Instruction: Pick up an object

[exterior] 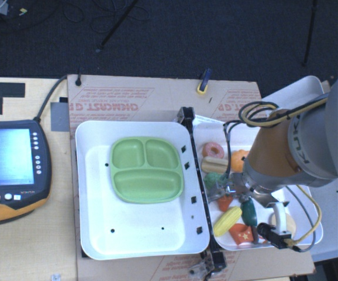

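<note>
**A:** Nearest us, the grey arm [309, 145] with its orange band [274, 151] reaches over the right bin [309, 242]. We log the gripper [230, 187] low among the toys, just beside the green piece [214, 184] and above the yellow corn [227, 218].

**B:** State of the fingers? We cannot tell; the wrist hides them, and nothing is seen between them. So we record no hold.

**A:** Agreed. Candidate objects all lie packed in the right bin: pink donut [213, 151], orange fruit [239, 160], a red piece [241, 234], a dark green tool-like item [249, 211]. The left bin [93, 215] carries the green divided plate [147, 170], well apart from the gripper.

**B:** Risks, as we judge them: clutter. Toys touch each other, so closing could pinch two at once or squeeze one out sideways. Rounded corn may roll off.

**A:** Also the divider between bins [193, 174] sits near; a descent too far left could strike it. The loose cable [259, 113] may snag.
</note>
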`<state>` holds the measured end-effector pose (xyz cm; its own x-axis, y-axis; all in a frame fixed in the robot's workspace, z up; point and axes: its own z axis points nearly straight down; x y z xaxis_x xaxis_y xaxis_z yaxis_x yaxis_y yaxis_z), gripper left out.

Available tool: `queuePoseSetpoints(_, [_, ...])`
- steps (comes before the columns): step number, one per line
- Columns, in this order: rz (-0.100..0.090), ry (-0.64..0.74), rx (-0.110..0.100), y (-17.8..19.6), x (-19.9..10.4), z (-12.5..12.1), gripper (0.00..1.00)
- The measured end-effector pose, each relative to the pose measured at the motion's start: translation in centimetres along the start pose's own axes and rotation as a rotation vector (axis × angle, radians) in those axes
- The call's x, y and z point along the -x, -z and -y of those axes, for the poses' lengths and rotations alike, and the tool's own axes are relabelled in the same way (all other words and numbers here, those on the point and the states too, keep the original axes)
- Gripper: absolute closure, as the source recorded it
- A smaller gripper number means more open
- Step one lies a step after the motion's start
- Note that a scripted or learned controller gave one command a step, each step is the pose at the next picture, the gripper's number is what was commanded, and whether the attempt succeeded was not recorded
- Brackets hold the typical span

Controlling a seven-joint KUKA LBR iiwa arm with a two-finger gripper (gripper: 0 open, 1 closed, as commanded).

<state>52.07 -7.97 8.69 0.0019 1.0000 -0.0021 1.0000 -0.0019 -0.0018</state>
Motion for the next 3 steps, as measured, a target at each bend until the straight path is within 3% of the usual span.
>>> queuePoseSetpoints(1, [-0.003, -0.007, -0.003, 1.1, 0.1, 0.0, 1.0])
queuePoseSetpoints(3, [-0.002, 0.003, 0.005, 12.9, 0.8, 0.2, 1.0])
